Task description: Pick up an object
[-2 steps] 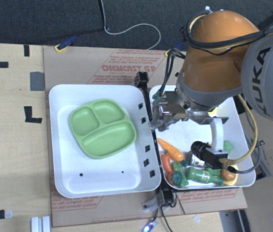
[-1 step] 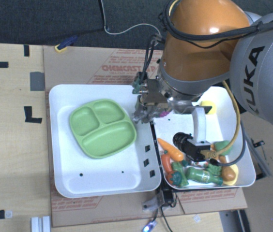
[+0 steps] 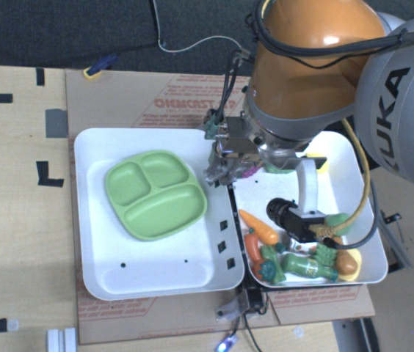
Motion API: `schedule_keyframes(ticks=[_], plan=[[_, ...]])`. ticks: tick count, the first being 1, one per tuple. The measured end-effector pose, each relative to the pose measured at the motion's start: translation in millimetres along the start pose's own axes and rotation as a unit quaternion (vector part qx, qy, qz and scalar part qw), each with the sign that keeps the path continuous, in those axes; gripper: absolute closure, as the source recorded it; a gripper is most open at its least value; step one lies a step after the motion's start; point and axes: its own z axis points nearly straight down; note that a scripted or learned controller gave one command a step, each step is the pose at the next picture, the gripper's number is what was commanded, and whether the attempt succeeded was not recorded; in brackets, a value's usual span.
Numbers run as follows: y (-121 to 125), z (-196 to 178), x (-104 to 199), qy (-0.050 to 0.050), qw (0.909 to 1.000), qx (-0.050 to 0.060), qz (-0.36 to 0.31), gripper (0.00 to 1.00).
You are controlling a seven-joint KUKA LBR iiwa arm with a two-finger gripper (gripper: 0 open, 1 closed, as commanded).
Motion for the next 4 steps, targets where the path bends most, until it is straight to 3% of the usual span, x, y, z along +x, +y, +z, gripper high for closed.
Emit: schedule_keyframes(ticks=[4], plan=[[0,-38,1,-0.002,1.0000,0.005,-0.003,1.00]])
